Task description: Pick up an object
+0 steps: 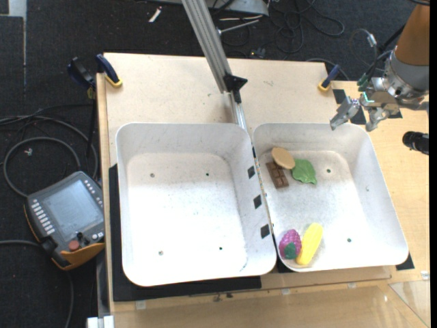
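The left bin [183, 203] has a bare floor, open to approach from above. In the right bin [369, 203], two clusters occupy floor space: a tan disc [283, 158], brown bar [277, 175] and green leaf [304, 171] near the far left corner, and a pink piece [290, 242] touching a yellow corn [309, 243] at the near left wall. The right half of that bin's floor is free. A slanted metal pole [208, 36] crosses above the tabletop [171, 94] to the bins' shared far corner. The gripper [360, 113] hangs above the right bin's far rim.
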Controlling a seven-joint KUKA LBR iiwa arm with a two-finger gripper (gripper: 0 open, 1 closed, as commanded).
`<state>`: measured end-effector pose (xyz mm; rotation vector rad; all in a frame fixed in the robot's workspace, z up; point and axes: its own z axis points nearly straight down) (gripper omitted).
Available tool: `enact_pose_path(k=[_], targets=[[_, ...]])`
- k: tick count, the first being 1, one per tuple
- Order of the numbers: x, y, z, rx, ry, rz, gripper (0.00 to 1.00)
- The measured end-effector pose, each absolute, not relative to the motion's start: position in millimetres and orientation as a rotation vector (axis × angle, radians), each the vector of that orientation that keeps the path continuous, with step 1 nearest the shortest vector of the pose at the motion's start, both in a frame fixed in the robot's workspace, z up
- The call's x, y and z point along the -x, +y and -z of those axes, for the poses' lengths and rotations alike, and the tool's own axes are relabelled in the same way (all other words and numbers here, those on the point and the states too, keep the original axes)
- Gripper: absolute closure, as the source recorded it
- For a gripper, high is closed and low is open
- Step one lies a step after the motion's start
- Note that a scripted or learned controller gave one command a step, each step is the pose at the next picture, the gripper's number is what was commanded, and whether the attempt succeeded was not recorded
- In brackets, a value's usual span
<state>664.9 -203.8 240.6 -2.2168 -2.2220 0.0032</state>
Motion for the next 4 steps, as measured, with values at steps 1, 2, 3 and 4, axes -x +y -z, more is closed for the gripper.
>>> enact_pose_path(k=[1,2,3,4], targets=[[-665.2,-204,-242,2.217,-2.224,-0.002,0.0],[-662.3,-204,-178,2.218,-2.218,-0.006,0.0],[-667.6,-208,-132,2.217,-2.223,-0.004,0.0],[-667.4,-206,-93,2.217,-2.224,-0.003,0.0]])
